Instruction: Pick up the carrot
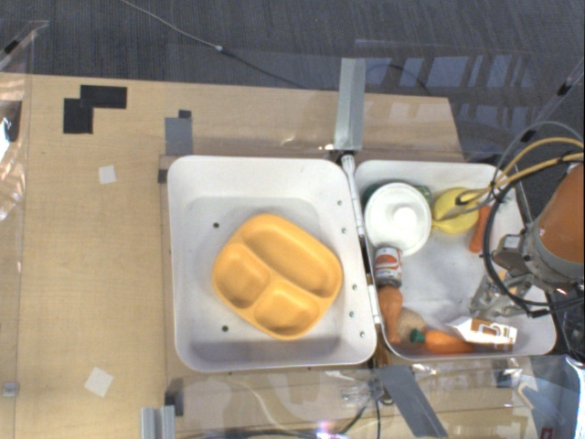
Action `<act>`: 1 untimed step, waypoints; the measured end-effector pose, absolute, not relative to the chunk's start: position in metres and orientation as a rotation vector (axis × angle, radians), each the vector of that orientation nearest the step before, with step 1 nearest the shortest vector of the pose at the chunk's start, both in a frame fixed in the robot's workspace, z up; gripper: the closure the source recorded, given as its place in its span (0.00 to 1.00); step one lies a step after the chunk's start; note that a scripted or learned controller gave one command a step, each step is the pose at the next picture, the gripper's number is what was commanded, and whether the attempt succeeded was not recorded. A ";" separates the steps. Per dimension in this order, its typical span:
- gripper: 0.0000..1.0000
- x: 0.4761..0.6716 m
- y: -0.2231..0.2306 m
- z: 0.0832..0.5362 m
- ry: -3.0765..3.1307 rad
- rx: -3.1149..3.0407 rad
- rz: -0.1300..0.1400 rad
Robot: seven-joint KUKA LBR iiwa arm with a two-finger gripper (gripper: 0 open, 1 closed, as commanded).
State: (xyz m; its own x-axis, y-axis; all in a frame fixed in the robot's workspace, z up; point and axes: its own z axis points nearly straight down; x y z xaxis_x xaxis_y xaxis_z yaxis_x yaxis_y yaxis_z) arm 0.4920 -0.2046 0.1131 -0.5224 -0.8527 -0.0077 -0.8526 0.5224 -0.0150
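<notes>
The carrot (445, 341), orange with a green top at its left end, lies along the front edge of the right bin (539, 341). My gripper (494, 334) is low in that bin's front right corner, right at the carrot's right tip, which it partly hides. The carrot rests on the bin floor. The grey arm with its orange band (562, 222) comes in from the right, with cables looping above it.
In the right bin are a white bowl (398, 216), a yellow banana (452, 206), a thin orange piece (475, 231), a small red-labelled can (388, 265) and a brownish-orange vegetable (393, 307) beside the carrot's top. A yellow divided plate (277, 273) sits in the left bin (196, 337).
</notes>
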 end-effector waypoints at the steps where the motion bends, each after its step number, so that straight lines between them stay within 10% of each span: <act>1: 1.00 0.501 -0.205 0.107 2.817 -1.371 -0.006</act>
